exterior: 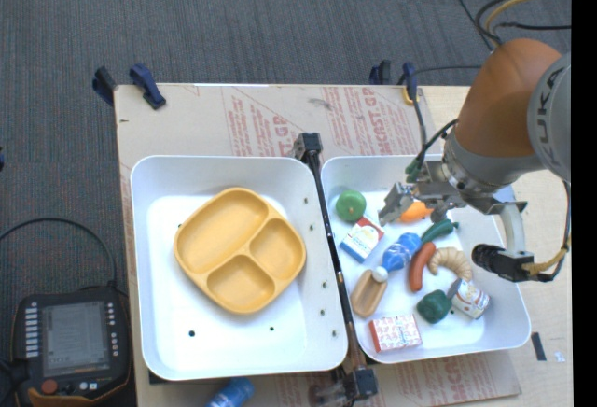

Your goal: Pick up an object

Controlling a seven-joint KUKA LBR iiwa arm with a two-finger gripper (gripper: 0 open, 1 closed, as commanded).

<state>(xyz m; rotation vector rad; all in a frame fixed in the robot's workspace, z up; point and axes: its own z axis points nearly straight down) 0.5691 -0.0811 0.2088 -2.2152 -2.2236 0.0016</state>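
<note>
Camera view puts my end effector (pixel 403 203) low over the right bin (pixel 511 326), in the right middle of the frame, just beside an orange piece (pixel 417 208) that looks like a carrot. From this angle I cannot tell whether it is clenched or released, and I see nothing clearly caught in it, so I judge the pick not yet done. The candidates all lie in that bin: a green ball (pixel 351 204) to the left of the tool, a small white carton (pixel 362 239), a blue toy (pixel 399 253), a sausage (pixel 421 266) and a red box (pixel 395 332) lower down. The left bin (pixel 154 340) carries a yellow divided tray (pixel 240 249). What remains, I think, is closing on something and lifting it.
</note>
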